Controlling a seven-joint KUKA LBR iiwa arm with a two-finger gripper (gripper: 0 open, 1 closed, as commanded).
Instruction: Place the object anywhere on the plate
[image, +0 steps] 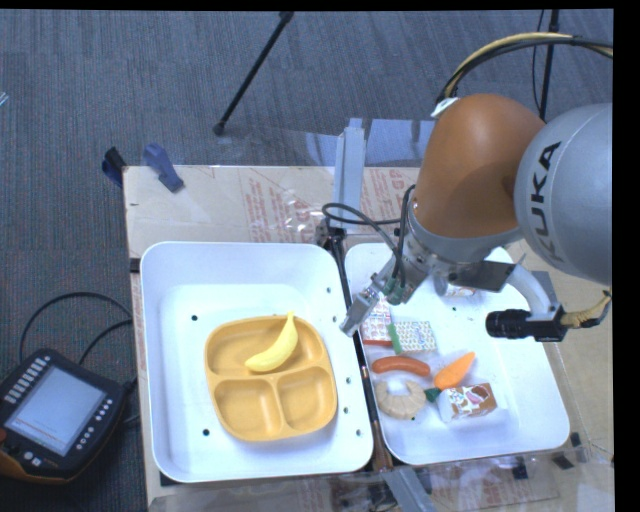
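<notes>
Grey carpet, cardboard-topped worktop (200, 205). Small yellow plastic banana (275, 347) lies on orange divided plate (270, 388): light, stiff, slippery; grip mid-curve. Fingers (362, 306): state unclear

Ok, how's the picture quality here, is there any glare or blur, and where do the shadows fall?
Camera view: lighting is even and soft; the white bins look bright but not blown out. A clear sheet behind them catches pale glare. The arm's orange band sits close to the lens, slightly soft, with a mild sheen. The banana and yellow plate look sharp, with faint shadows. The gripper is small and blurry.
</notes>
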